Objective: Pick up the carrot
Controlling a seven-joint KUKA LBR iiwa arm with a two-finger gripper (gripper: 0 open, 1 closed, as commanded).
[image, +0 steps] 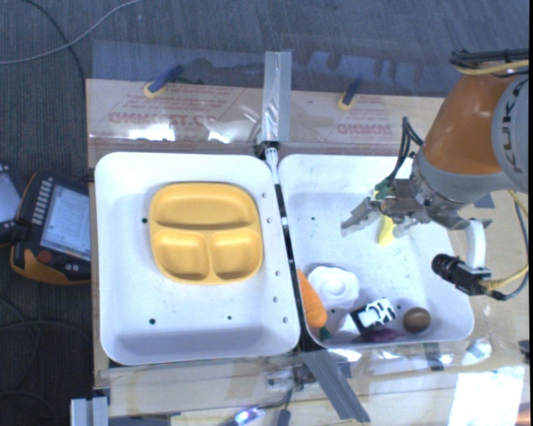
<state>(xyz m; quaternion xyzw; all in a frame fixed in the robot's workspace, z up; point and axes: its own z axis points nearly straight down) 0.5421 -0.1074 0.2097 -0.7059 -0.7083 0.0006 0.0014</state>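
The carrot (313, 305) is orange and lies in the right bin (338, 207), against its left wall near the front corner. A white object partly covers its right side. My gripper (384, 224) hangs over the middle of the right bin, up and to the right of the carrot and well apart from it. Its fingers (355, 219) look spread open, and a small yellow piece (386, 231) shows just under them. I cannot tell whether that piece touches the gripper.
A white bottle-like object (335, 286), a black-and-white block (376, 312), a purple item (384, 334) and a brown ball (416, 319) crowd the right bin's front. The left bin (124, 318) holds a yellow divided tray (206, 231). A pendant (53, 229) lies off the bench at left.
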